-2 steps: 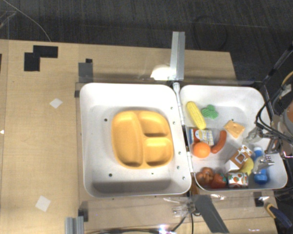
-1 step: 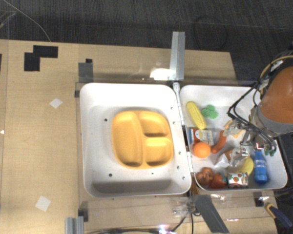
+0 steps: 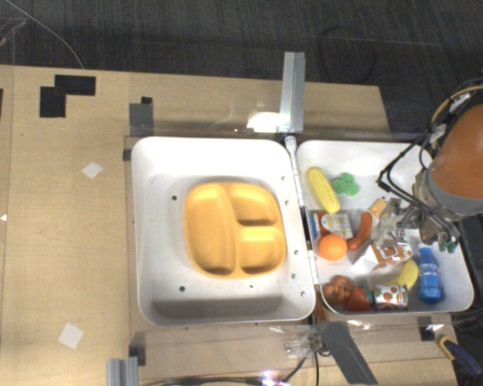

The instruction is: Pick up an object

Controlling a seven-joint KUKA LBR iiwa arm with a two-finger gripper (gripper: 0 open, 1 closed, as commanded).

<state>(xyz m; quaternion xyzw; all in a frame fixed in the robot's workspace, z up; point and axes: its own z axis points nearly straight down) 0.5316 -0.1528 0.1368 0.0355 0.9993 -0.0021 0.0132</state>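
Task looks not yet done: nothing visibly lifted, all items lie in the right shallow white plastic bin (image 3: 464, 292) and the grey arm with orange band (image 3: 467, 159) hangs over that bin's right side. The tool (image 3: 402, 225) sits low among the clutter near the bin's middle-right, just beside a small white-and-orange printed carton (image 3: 391, 252); can't tell its state, the tip is too cluttered and small, and no item is seen held. Left to do, as I judge it: secure one item and raise it clear. Count in the right bin: one yellow plastic corn cob (image 3: 323, 190) near the top-left corner, one green leafy toy vegetable (image 3: 345, 185) beside it, one round orange toy fruit (image 3: 332, 248) at the left edge, one red sausage-shaped toy (image 3: 361, 230), one yellow toy banana (image 3: 408, 274), one blue plastic bottle (image 3: 429, 278) near the bottom-right corner, one small printed can (image 3: 390, 297) at the bottom edge, one dark red-brown lumpy toy (image 3: 344, 293) in the bottom-left corner. Left shallow white plastic bin (image 3: 157, 215) holds one yellow three-compartment plastic tray (image 3: 232, 227), centred. Two bins total on the pale wooden surface (image 3: 56, 240).
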